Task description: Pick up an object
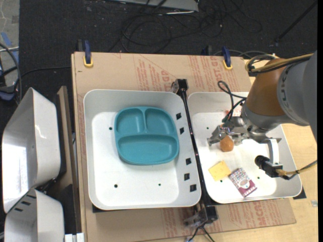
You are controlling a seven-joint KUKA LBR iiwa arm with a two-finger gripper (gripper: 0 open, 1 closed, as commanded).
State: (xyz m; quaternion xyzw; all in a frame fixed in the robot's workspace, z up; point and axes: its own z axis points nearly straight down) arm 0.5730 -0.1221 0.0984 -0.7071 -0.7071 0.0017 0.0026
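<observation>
ball: small orange-brown ball (227,144) sits in the right bin (290,185), up near its middle
gripper: gripper (225,134) is right over the ball, honestly cannot tell its state
yellow block: yellow block (219,170) lies just below the ball
packet: reddish packet (241,181) beside the block
left bin: left bin (101,185) holds a teal divided plate (146,136)

We see the pincer (225,136) low in the right bin (290,185), touching a small brown ball (227,144); a teal tray (147,135) fills the left bin (96,150).
</observation>
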